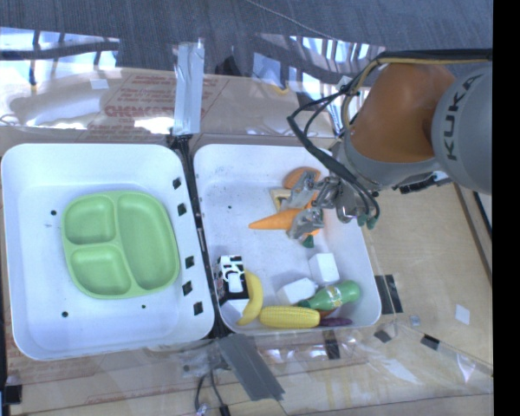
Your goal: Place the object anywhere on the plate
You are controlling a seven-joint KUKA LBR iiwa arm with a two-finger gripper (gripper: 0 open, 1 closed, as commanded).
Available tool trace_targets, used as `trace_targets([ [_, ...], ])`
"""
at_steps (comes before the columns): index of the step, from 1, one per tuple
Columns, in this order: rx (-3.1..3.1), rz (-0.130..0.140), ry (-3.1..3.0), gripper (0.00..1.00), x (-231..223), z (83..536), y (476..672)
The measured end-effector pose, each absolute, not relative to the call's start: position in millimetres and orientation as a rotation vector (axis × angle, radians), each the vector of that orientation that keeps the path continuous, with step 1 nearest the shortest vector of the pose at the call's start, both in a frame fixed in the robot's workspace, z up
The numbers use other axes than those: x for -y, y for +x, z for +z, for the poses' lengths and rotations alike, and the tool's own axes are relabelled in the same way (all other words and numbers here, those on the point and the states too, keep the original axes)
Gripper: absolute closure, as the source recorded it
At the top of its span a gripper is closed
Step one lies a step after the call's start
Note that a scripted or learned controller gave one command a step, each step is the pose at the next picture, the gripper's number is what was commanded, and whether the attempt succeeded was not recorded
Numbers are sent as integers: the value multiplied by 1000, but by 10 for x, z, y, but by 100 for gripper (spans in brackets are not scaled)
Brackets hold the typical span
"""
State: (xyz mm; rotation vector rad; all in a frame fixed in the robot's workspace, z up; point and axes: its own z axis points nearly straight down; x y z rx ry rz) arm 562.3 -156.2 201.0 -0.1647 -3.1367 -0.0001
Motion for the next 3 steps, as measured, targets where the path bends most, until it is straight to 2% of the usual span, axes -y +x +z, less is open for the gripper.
trace_targets([
  [1, 3115, -1, -411, 100, 999, 2231, 6159],
  [2, 3131, -2, -175, 100, 52, 1892, 6332],
  [3, 3133, 0, -179, 0, 72, 1901, 6335],
])
